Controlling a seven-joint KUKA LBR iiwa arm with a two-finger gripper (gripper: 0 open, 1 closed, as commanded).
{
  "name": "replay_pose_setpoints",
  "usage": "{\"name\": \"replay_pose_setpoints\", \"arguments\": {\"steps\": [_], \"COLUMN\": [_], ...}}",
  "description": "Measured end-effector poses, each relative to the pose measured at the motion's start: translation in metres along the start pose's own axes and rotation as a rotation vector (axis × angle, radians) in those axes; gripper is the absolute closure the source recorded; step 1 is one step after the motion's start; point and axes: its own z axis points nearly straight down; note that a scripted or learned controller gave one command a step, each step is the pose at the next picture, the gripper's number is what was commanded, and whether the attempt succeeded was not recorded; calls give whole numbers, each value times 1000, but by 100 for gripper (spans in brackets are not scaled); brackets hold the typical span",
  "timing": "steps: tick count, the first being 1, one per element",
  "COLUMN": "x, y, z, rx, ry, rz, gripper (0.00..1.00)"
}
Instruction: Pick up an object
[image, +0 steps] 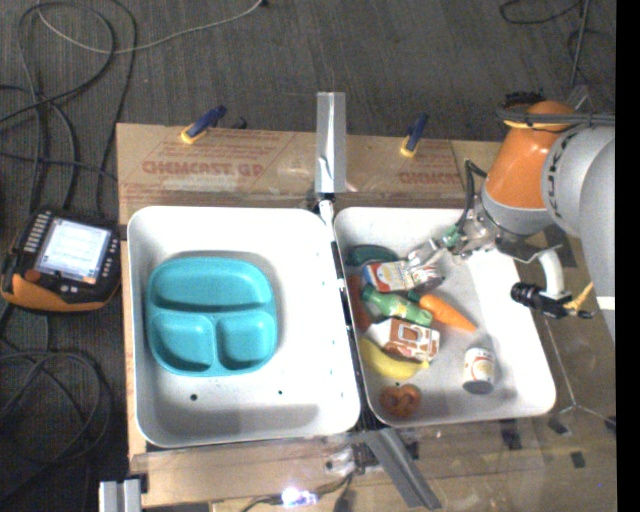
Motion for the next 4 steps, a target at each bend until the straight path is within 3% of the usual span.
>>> {"name": "replay_pose_setpoints", "arguments": {"steps": [1, 2, 3, 4], "x": [20, 31, 34, 70], "y": [-29, 28, 31, 46], "z": [-1, 1, -10, -105], "rx": [-2, 2, 1, 23], "ry": [2, 3, 9, 14], "rz": [-9, -47, -49, 40], "gripper": [0, 0, 100, 100]}}
